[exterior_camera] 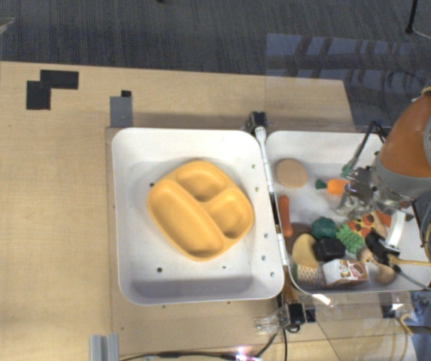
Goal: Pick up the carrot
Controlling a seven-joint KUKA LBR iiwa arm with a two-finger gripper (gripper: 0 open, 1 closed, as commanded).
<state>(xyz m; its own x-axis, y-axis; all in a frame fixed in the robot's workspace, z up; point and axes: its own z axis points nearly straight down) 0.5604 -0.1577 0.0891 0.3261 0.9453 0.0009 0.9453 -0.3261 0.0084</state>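
Orange carrot [336,186] lies in the right bin [305,147], far side, just left of the claw [359,194]. Claw opening: cannot tell. Risk: crowded toys [335,235] nearby may be snagged, or the carrot nudged aside.

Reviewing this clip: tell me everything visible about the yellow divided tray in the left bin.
The yellow divided tray looks like smooth moulded plastic, rounded at the corners, with three shallow compartments: one long one along its lower-left side and two smaller ones on its upper-right side. It lies flat, open side up, turned at a slant to the bin walls. It rests near the middle of the left bin, and nothing else touches it. No item can be seen in its compartments.
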